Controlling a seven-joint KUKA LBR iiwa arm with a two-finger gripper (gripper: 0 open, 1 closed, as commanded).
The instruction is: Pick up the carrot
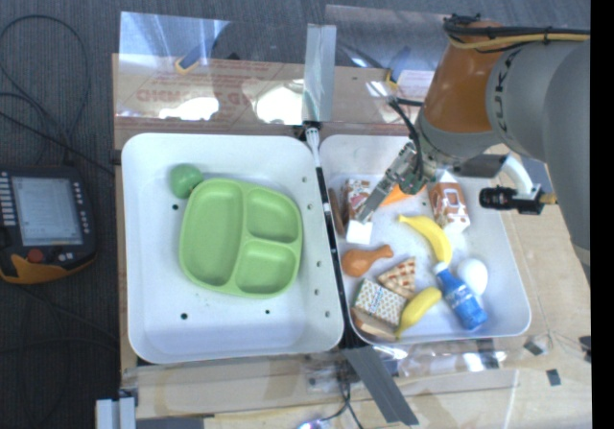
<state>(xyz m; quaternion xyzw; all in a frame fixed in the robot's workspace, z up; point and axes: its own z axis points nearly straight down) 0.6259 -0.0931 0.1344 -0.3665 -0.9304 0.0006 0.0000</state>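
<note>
At the far left, at nine o'clock in the camera view, a teach pendant (43, 224) lay on the dark floor with a black cable looped above it. Next came the left bin (144, 312), which held a green divided tray (242, 236) near its middle. A small green ball (186, 178) sat touching the tray's rim at ten o'clock.

Across the central divider, the right bin (513, 307) was crowded. At its nine o'clock side lay a brown drumstick-shaped toy (365, 258), with a pizza-slice toy (400, 276) just beside it at four o'clock and a patterned sandwich block (378, 307) at the bin's seven o'clock. A red-and-white packet (358, 196) lay toward eleven o'clock.

The carrot (392, 194), orange and thin, lay in the upper part of the right bin, at about twelve o'clock from the drumstick. The gripper (401, 178) hung directly over it, tilted down toward eight o'clock, and its fingertips blended into the carrot; whether it was clenched or released could not be told.

Further right lay a yellow banana (429, 233), a second smaller banana (420, 306) at six o'clock, a blue bottle (460, 297), a white egg (473, 275) and a red-brown wrapped packet (449, 205). The grey arm (537, 82) with its orange band entered from two o'clock.
</note>
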